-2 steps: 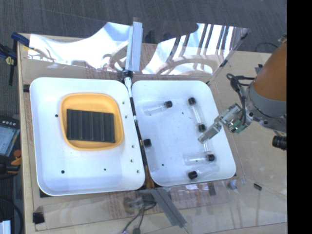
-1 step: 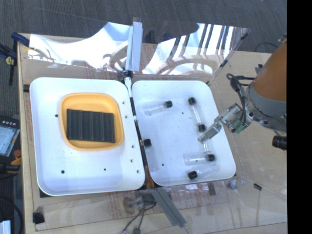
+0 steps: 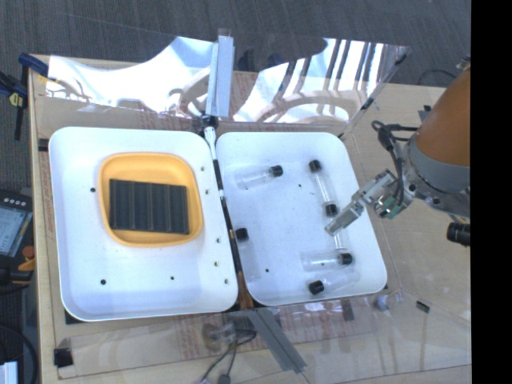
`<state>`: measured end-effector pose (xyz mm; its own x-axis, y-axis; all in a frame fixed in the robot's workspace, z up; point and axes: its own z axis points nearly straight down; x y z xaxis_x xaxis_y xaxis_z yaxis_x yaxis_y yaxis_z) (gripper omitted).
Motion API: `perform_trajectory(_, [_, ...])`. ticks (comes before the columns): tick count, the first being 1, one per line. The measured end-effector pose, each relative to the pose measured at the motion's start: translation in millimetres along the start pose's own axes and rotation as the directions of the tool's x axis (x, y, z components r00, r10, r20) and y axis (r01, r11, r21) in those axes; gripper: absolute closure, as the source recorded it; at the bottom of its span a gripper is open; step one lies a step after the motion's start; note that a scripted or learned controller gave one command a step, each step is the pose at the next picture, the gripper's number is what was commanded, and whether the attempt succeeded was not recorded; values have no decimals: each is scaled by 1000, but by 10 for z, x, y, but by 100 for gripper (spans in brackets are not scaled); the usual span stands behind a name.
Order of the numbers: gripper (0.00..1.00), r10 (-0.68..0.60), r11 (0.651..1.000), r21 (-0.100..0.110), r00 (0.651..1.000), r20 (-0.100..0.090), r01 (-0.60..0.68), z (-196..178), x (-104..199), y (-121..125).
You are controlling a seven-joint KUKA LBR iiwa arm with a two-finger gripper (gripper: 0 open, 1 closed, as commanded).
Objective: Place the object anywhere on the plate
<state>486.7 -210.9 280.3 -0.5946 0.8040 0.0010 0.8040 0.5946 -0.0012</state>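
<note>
A yellow plate [image 3: 148, 201] with a dark ridged insert lies in the left bin [image 3: 80, 278]. Several clear vials with black caps lie scattered in the right bin [image 3: 280, 238]: one at the upper left [image 3: 258, 177], one upright along the right side [image 3: 322, 187], and two near the front right [image 3: 323, 258] [image 3: 334, 282]. My gripper [image 3: 342, 219] hangs over the right bin's right edge, just right of the long vial's lower cap [image 3: 330, 209]. I see no vial in it.
A loose black cap [image 3: 241, 234] lies by the right bin's left wall. Shiny foil and a metal upright [image 3: 222, 70] stand behind the bins. The arm's orange band [image 3: 448, 126] enters from the right.
</note>
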Motion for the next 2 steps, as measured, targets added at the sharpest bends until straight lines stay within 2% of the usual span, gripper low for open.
perform_trajectory(1, [0,0,1000,0,1000,0,0,0,0,0])
perform_trajectory(2, [0,-352,936,0,936,0,352,450,62,-71])
